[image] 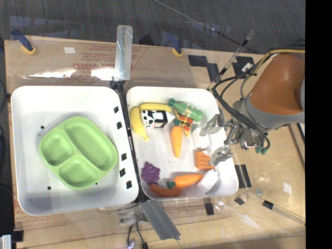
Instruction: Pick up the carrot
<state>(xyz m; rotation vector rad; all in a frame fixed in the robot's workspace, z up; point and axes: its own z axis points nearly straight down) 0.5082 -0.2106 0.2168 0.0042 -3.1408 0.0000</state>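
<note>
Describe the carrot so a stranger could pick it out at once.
Look in the right bin, the one full of toys. Near its middle the carrot lies lengthwise, just below the green bottle, right of the banana. It is plain orange, tapering to a point.

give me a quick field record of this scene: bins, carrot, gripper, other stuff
left bin: holds a green divided plate
right bin: holds toy food
carrot: upright in the image, mid right bin, touched by nothing
gripper: open, over the bin's right side, apart from the carrot
near carrot: banana, green bottle, waffle
front of bin: second carrot, grapes
</note>
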